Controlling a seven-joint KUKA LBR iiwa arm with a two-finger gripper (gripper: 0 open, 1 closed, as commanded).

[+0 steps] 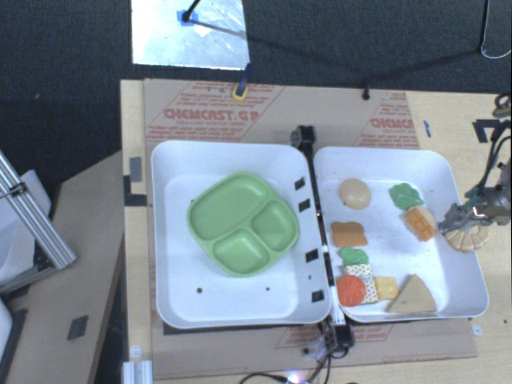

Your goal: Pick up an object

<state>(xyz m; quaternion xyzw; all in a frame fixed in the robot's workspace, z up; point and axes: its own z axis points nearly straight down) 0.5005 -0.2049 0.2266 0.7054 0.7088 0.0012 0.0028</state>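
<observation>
The right bin [448,170] holds several toy foods. Among them are a tan round bun [354,193], a green leafy piece [406,194], an orange block [420,222], a brown toast slice [349,234], a red tomato [350,291], a yellow cheese square [386,287] and a tan wedge [414,296]. A tan scalloped pastry [470,240] lies against the bin's right wall. My gripper [458,217] reaches in from the right, low over the pastry's upper left edge and just right of the orange block. Nothing visibly hangs from it.
The left bin [172,174] carries a green divided plate [243,223]. A small green piece [354,256] and a patterned piece [361,272] sit between the toast and the tomato. A black divider strip [314,214] runs between the bins.
</observation>
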